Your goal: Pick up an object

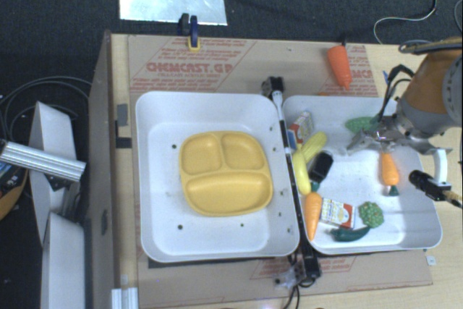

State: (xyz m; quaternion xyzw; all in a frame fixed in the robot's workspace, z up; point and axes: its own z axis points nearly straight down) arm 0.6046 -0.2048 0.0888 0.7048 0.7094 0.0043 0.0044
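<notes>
A cardboard-covered bench (217, 61) stands on dark carpet and bears two shallow white plastic bins. The left bin (163, 127) holds a yellow three-compartment plastic tray (224, 171). The right bin (419, 224) holds toy food: a yellow banana (307, 154), an orange carrot (312, 212), a small carton (336, 212) and green broccoli (371, 213). Another orange carrot (338, 64) lies on the cardboard behind it. The grey two-finger gripper (381, 139) hangs over the right bin just above a small orange toy vegetable (389, 170); its fingers look spread, gripping nothing.
</notes>
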